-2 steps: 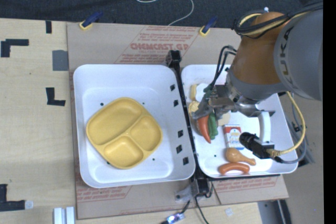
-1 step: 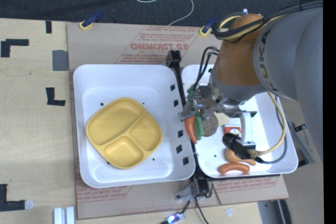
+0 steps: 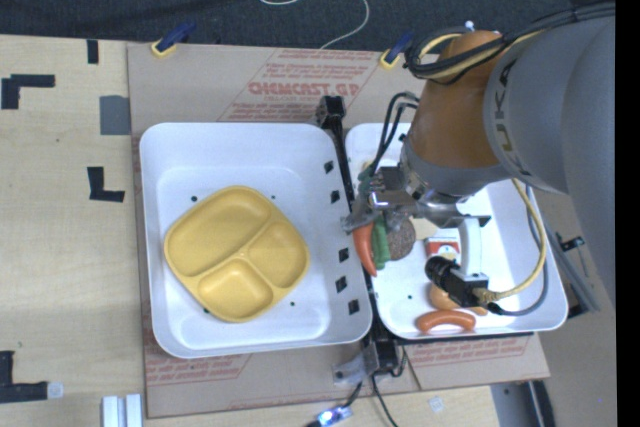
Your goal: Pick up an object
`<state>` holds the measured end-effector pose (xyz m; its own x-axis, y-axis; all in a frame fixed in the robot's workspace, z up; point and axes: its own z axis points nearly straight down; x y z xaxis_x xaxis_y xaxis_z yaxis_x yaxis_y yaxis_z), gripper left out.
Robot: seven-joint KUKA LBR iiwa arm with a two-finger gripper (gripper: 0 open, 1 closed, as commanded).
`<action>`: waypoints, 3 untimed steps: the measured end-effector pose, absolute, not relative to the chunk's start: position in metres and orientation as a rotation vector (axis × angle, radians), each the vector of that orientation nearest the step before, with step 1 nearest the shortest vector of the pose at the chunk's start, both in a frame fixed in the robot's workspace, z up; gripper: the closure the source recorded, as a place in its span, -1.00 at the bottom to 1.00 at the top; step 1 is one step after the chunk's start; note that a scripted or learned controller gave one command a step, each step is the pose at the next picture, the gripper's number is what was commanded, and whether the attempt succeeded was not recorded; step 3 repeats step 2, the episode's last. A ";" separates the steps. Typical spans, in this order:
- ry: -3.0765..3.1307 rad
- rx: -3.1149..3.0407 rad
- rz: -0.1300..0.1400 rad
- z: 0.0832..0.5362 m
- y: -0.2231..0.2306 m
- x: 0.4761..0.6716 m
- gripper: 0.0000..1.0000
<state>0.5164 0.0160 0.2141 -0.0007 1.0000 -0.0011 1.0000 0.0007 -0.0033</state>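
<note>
Hovering low over the right bin (image 3: 520, 315), the tool (image 3: 385, 215) sits above a carrot (image 3: 368, 250); its opening I cannot tell. Best to centre on the carrot, clear of the bin wall, before closing.

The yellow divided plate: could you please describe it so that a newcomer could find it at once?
Start at the two white bins on the bench and take the left bin, away from the arm. The yellow divided plate lies flat on its floor. It is large, with three compartments, unlike the small items crowded in the right bin.
</note>
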 end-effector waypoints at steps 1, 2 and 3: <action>-2.222 -2.219 0.002 0.233 0.013 0.515 1.00; -2.220 -2.220 0.005 0.227 0.017 0.504 1.00; -2.220 -2.220 0.005 0.227 0.017 0.504 1.00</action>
